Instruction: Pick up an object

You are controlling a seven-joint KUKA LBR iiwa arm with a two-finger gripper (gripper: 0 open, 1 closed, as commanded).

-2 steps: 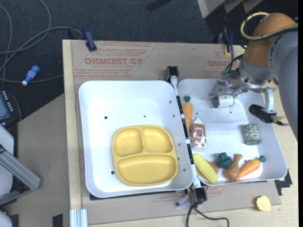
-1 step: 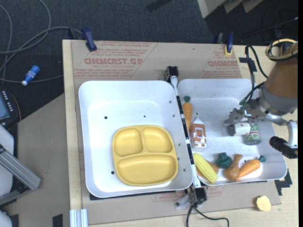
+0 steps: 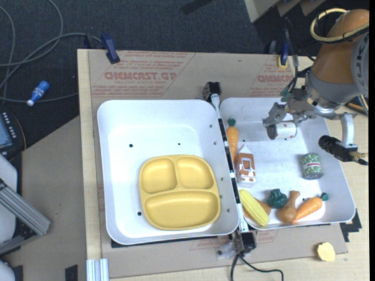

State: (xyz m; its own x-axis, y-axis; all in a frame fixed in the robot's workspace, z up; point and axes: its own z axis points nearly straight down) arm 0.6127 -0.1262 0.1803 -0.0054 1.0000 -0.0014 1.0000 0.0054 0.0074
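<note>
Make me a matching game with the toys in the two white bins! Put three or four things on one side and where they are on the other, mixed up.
Things:
1. yellow plate
2. corn
3. green can
4. upper carrot

Places:
A. against the right bin's left wall, near its far end
B. in the left bin
C. near the right bin's right side
D. at the right bin's near left corner

Pairs: 1-B, 2-D, 3-C, 4-A
</note>
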